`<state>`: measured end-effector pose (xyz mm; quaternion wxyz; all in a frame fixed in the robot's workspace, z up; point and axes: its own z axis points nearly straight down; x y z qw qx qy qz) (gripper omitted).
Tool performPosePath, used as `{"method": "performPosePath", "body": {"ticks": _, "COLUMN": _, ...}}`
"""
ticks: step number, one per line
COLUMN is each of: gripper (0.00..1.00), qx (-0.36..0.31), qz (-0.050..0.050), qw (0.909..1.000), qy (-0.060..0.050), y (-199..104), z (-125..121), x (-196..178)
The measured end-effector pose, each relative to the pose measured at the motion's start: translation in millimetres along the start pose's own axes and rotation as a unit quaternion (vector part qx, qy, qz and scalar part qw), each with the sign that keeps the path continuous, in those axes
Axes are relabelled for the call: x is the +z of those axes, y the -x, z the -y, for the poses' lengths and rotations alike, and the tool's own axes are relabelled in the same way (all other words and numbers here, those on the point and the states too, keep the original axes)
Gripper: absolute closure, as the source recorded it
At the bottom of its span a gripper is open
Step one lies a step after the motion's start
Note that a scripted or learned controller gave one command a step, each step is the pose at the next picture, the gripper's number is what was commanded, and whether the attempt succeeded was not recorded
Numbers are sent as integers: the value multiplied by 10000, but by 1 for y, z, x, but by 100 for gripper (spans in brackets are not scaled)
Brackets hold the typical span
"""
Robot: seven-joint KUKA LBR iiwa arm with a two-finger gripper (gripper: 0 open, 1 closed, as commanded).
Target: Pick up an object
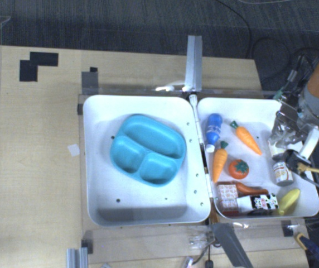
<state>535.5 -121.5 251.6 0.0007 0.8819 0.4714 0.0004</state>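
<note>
Over at the right bin's [262, 106] far right edge, the claw [286, 140] is hanging low above the white floor; I cannot tell how it is set. Right below it a small jar [283, 173] is standing, with a yellow banana [289, 200] nearer the front corner. Two carrots [247, 138], a tomato [238, 168] and a blue bottle [213, 128] are crowding the bin's middle and left, leaving little bare floor. Beside it, the left bin [98, 166] is holding a blue divided tray [148, 149]. Both are sitting on a pale wooden desk [31, 166].
</note>
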Motion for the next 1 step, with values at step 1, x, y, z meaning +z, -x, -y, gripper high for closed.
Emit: {"method": "performPosePath", "body": {"ticks": 1, "gripper": 100, "qx": 1698, "qz": 0, "qw": 9855, "qy": 4, "y": -2, "z": 5, "x": -7}}
